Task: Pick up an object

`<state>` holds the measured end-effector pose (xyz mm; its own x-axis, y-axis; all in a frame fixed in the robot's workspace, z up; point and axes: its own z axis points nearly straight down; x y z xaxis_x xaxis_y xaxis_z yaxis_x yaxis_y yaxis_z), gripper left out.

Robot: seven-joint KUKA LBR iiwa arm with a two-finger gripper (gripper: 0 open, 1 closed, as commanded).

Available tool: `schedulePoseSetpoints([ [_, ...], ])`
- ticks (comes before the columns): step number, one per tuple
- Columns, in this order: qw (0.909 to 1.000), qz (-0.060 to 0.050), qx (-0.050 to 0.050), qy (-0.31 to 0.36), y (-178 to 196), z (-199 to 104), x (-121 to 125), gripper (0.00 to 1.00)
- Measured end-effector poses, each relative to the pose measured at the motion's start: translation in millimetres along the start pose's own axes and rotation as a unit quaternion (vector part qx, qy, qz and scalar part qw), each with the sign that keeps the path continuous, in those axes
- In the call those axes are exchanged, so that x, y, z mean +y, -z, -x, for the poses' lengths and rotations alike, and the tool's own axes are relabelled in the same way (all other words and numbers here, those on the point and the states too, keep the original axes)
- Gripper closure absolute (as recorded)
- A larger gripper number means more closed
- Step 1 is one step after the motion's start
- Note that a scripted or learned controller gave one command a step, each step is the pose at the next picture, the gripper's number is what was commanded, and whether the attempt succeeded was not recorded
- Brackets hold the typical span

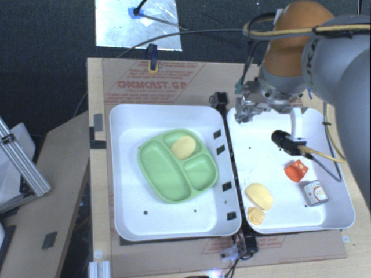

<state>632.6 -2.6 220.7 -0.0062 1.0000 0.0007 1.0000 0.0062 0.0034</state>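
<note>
My claw [246, 112] hangs over the far left corner of the right bin [272, 172], close to its wall. From this slant I cannot tell how wide it stands.

The things I could take all lie well apart from me. A red-orange piece [296, 170] and a small tin [315, 192] sit toward the right edge. A yellow lump [259, 195] and a smaller yellow bit [255, 215] sit by the near left corner.

If I drop here, I would likely close on bare floor or clip the wall. The two yellow ones sit so close together, and so near the wall, that a grab could nudge one away or snag the rim.

The left bin [133, 213] holds a green plate [159, 169] with another yellow piece [184, 147] in its far compartment, where the ridges might block me.
</note>
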Motion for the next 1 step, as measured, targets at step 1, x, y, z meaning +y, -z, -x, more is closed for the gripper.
schedulePoseSetpoints([
  [1, 1.0000, 0.000, 0.000, 0.000, 3.5, -41.4, 7.8, 1.00],
])
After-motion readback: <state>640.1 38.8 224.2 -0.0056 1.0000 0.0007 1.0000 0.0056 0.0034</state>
